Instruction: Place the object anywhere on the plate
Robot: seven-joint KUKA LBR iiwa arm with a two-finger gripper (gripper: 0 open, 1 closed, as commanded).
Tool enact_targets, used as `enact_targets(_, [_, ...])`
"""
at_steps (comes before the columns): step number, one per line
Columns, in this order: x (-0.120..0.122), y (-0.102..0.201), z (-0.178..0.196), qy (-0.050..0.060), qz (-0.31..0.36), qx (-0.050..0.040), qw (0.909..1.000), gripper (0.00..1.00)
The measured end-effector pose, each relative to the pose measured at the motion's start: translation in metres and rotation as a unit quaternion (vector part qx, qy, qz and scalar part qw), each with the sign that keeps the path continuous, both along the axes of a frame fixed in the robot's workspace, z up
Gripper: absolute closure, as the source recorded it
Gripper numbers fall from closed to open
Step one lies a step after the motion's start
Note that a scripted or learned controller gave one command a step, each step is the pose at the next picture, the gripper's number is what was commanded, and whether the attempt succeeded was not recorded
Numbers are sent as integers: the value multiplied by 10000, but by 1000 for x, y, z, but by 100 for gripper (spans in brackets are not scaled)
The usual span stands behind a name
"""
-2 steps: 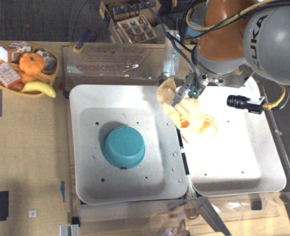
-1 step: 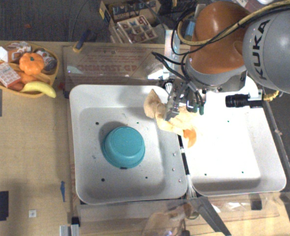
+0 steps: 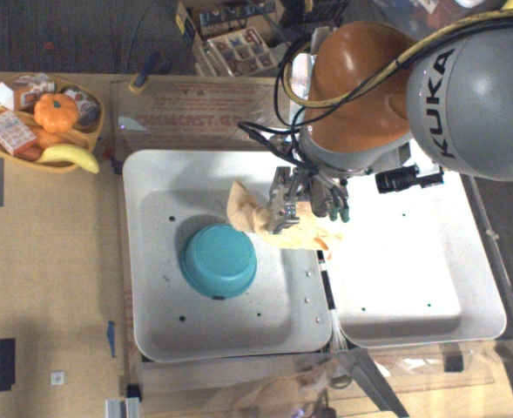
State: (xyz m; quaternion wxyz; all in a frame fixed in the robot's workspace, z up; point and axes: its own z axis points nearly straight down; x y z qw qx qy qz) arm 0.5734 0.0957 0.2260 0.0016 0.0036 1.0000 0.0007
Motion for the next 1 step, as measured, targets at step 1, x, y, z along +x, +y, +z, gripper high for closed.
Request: enact_targets(1, [0,0,0,-4,0,2,10000,0])
